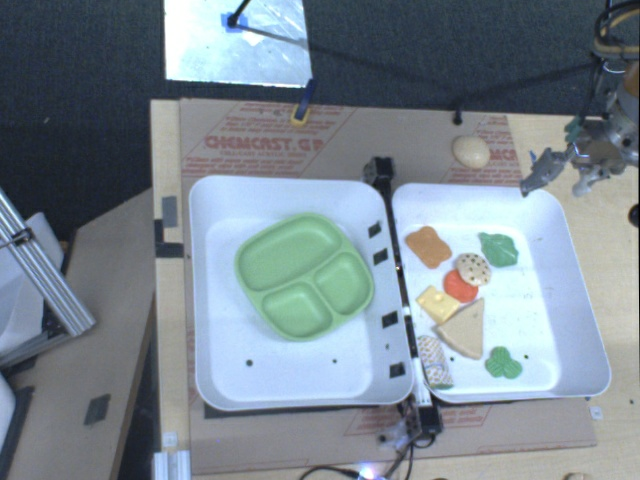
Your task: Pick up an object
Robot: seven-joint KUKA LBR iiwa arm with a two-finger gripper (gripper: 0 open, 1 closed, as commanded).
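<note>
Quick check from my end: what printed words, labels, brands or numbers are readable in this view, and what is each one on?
"CHEMCAST GP": red print on the brown sheet under the bins, above the left bin.
Smaller red lines beneath that print: too blurred to read.
Red print near the cream ball, above the right bin: partly covered, unreadable.
Red print on the sheet's front edge, below the bins: too small to read.
No text on the green divided plate or toy foods.
</note>
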